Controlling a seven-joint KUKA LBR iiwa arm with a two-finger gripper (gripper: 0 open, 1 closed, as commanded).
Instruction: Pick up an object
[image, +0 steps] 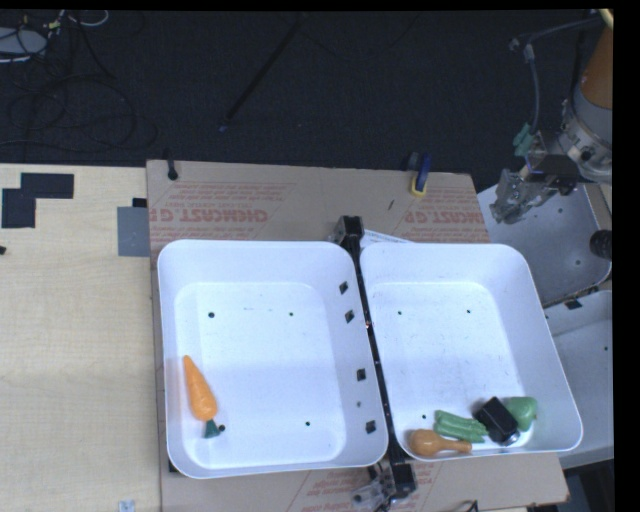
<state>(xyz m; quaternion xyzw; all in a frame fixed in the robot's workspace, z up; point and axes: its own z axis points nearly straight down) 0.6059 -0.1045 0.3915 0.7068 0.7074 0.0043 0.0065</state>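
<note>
An orange toy carrot (199, 390) with a small green top lies at the left bin's (250, 262) front left. In the right bin's (450, 262) front right corner sit a green pod-shaped toy (459, 426), a small black block (497, 419), a green rounded piece (522, 408) and an orange-tan pear-shaped toy (437, 444), all close together. My gripper (512, 197) hangs at the upper right, outside and beyond the right bin's far right corner, well away from every object. Nothing shows between its fingers.
Both bins rest on a brown cardboard sheet (300, 205) over a pale wooden bench. A blue and yellow clip (421, 174) sits at the cardboard's far edge. Black clips (350, 232) join the bins along the middle divider. Cables run across the dark background.
</note>
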